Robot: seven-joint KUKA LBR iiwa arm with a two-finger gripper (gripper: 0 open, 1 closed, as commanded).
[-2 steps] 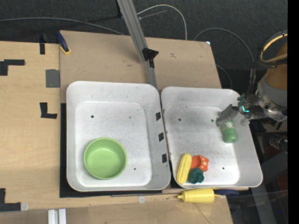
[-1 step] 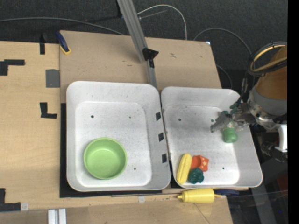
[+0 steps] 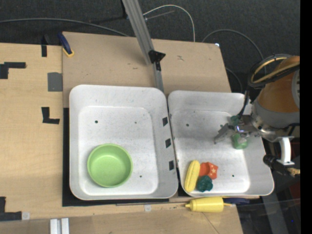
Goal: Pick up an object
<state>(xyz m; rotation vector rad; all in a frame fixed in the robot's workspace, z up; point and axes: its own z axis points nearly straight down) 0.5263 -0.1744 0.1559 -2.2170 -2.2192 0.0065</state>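
Nearest, a yellow squeeze bottle (image 3: 206, 204) lies on its side on the bench just outside the front rim of the right bin (image 3: 195, 104), one item only. Inside that bin, in the front left corner, three small items sit clustered and touching: one yellow corn-shaped piece (image 3: 191, 175), one orange-red piece (image 3: 209, 169) beside it, and one dark green piece (image 3: 204, 183) in front of the orange-red one. Further back, toward the bin's right wall, the gripper (image 3: 225, 133) is down inside the bin with its fingers pointing left; whether they are spread or closed cannot be told, since the pads are too small and dark against the speckled floor. One light green object (image 3: 239, 141) rests on the bin floor right against the gripper body — contact with the fingers cannot be confirmed. The arm (image 3: 278, 99), grey with an orange band, overhangs the bin's right edge. The left bin (image 3: 117, 94) holds one green bowl (image 3: 109, 165), upright, in its front left area, well apart from the gripper. At the far side, one grey metal rod (image 3: 139, 23) slants down — its dark clamp meeting the seam between the two bins.
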